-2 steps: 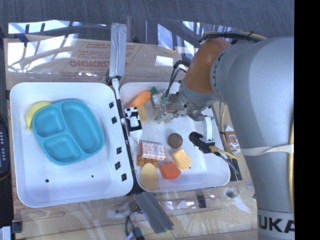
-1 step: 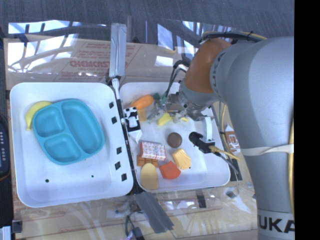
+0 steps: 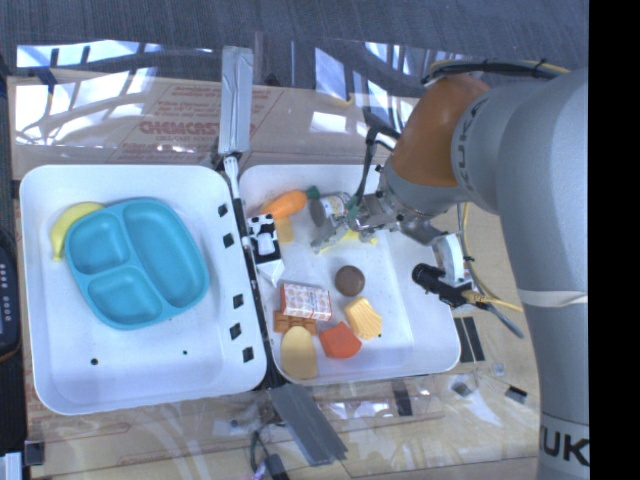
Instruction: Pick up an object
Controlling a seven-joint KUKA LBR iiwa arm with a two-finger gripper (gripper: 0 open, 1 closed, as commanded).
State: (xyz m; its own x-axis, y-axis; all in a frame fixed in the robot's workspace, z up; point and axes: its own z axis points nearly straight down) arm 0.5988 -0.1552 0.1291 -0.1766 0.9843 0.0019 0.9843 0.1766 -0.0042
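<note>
The big grey arm (image 3: pixel 520 168) with its orange band reaches in from the right and bends down over the right bin (image 3: pixel 430 343). This shallow white bin looks like smooth, hard plastic, and it holds a pile of small toy foods. The left bin (image 3: pixel 60 368) holds a shiny blue plate (image 3: pixel 140 263) with three sections, and a yellow banana (image 3: pixel 65 223) peeks out from under its upper left edge. The gripper (image 3: pixel 335 230) hangs low in the upper middle of the right bin, and it is too dark and busy there to tell if it is spread or closed. The nearest thing is the toy carrot (image 3: pixel 285 205), smooth and orange, lying just to the gripper's left with its long side running left to right. A round brown ball (image 3: pixel 349 280) sits a little below the gripper. Further down lie a patterned square box (image 3: pixel 306 300), a yellow cheese wedge (image 3: pixel 364 318), a red-orange piece (image 3: pixel 340 341) and a pale oval piece (image 3: pixel 297 353).
</note>
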